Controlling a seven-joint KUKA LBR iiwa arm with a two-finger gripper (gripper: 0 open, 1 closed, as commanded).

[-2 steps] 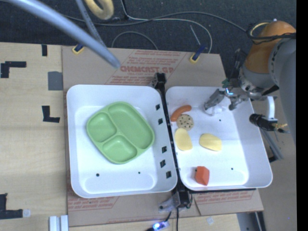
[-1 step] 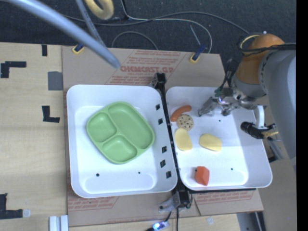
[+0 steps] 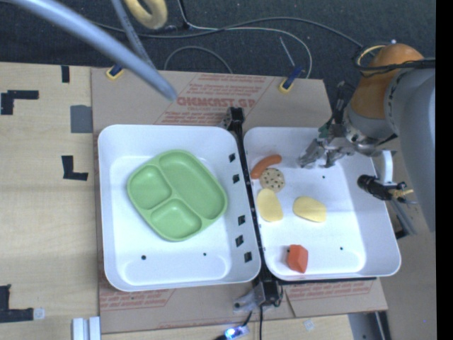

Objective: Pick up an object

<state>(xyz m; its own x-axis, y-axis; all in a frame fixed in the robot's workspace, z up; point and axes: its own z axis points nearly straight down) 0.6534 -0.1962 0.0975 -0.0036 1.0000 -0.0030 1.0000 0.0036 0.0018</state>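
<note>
Gripper point(image 3: 316, 156) hangs over the right bin's point(image 3: 368, 257) upper part with nothing visibly between its fingers, their spread unclear to you, while the sausage point(image 3: 265, 163), cookie point(image 3: 272, 180) and yellow pieces lie just left.

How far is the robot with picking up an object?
Nothing looks picked yet. The gripper hangs over the right bin, near its far edge. The sausage, cookie, two yellow pieces and red piece lie there. Grasping and lifting remain.
</note>
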